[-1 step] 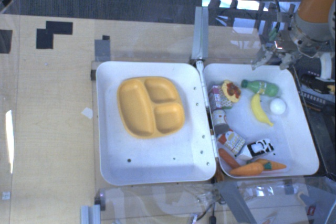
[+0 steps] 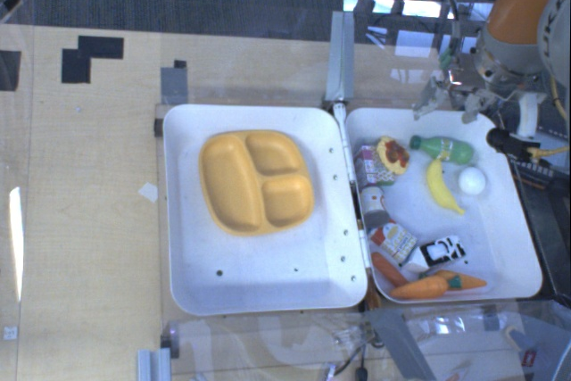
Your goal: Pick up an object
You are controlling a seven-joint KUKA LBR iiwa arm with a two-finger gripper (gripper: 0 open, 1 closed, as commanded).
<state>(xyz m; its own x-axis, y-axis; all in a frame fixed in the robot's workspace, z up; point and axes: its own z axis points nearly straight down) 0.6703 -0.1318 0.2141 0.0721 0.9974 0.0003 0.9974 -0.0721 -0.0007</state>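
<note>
Two white bins sit side by side, the open, empty claw (image 2: 449, 100) hovering above the right bin's (image 2: 522, 227) far rim.

Overhead slanted view of the counter (image 2: 98, 192) bearing two white bins. The left bin (image 2: 187, 281) carries a yellow sectioned tray (image 2: 257, 180). The right bin (image 2: 517, 254) contains a green bottle (image 2: 443, 148) at 12 o'clock, a banana (image 2: 441, 188) beside a white ball (image 2: 471, 182), a carrot (image 2: 428, 285) at 6 o'clock, and small packets along its 9 o'clock wall. The tool (image 2: 451, 100) hangs over the right bin's 12 o'clock rim, fingers spread, holding nothing.
</note>
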